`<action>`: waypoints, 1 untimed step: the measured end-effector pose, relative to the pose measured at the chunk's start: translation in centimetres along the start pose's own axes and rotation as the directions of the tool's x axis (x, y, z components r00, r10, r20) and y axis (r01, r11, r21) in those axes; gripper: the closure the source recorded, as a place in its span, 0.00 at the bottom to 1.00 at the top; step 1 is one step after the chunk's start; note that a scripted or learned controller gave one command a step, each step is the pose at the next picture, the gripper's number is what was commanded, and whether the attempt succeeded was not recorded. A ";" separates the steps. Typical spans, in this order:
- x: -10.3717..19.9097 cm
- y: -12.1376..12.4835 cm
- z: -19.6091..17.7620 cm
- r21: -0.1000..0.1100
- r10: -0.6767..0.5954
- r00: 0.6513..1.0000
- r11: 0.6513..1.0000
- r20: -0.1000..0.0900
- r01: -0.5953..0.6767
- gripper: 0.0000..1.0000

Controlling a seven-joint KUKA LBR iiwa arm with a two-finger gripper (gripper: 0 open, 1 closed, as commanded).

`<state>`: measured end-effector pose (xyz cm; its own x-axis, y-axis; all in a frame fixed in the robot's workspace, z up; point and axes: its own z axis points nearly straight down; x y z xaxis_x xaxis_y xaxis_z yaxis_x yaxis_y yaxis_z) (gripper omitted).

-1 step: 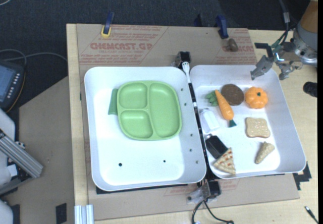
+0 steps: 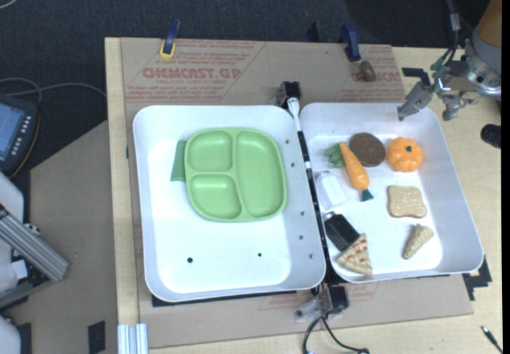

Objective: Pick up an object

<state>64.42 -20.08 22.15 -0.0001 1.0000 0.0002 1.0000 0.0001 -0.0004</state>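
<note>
A: While the gripper [image 2: 434, 101] hangs over the top right corner of the right bin [image 2: 458, 209], its two fingers stand apart with nothing between them.

B: So what lies closest below those jaws?

A: The little orange pumpkin [image 2: 405, 154], just below and slightly left of them, inside the bin and apart from the fingers. Touching-close on its left is a round brown patty [image 2: 367, 148].

B: And the carrot?

A: The carrot [image 2: 354, 165] lies slanted, further left of the jaws, its leafy end against the patty's left side. Lower down from the jaws sits a slice of toast [image 2: 407, 201], and below that a pale cone-shaped piece [image 2: 417, 241], near the bin's bottom edge.

B: Anything at the far corner?

A: A pizza slice [image 2: 355, 255] at the bottom left of that bin, with a black block [image 2: 341, 228] just above it and a small white piece [image 2: 328, 189] above that, all well away from the jaws.

B: And the other side?

A: The left bin [image 2: 159, 249] lies far to the left of the jaws, holding a green divided plate [image 2: 236, 175] with three compartments. Both bins rest on a brown board [image 2: 239, 65] printed with red lettering, a yellow clamp [image 2: 168, 45] and a blue clamp [image 2: 349, 40] on its top edge.
</note>
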 end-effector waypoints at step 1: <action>0.5 -0.1 4.3 0.004 -0.002 1.000 1.000 -0.001 0.002 0.00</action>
<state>64.33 -19.55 17.82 -0.0019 1.0000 0.0011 1.0000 0.0019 -0.0048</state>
